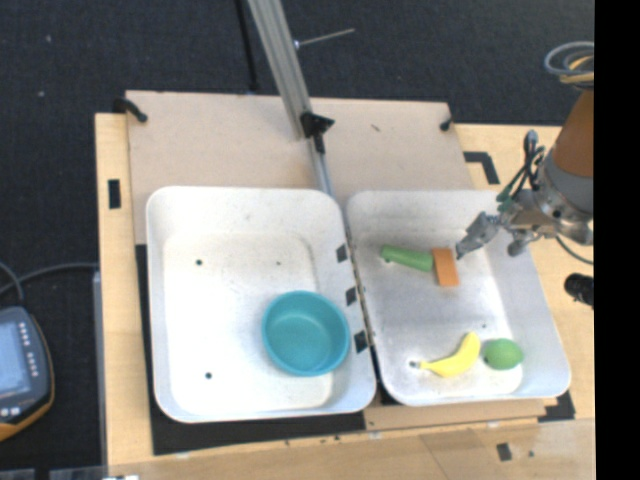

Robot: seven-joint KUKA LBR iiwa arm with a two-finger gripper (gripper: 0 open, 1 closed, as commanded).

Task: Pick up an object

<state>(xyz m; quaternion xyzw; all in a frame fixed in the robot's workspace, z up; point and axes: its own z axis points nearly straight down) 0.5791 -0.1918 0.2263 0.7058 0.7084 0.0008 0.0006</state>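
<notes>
The right bin (520, 298) holds a green-handled tool with an orange head (425, 262), a yellow banana (452, 358) and a green lime-like ball (502, 354). A blue bowl (305, 332) sits in the left bin (200, 268), towards its front right. My gripper (497, 239) hangs over the right bin's back right part, just right of the tool's orange head. Its fingers are spread open with nothing between them. The banana and the ball lie well in front of it, near the bin's front edge.
A slanted metal post (285, 63) rises behind the bins, ending near their shared back corner. A brown board (250, 143) lies under and behind the bins. Cables (570, 63) hang at the far right, and a handheld pendant (20, 353) lies left of the bench.
</notes>
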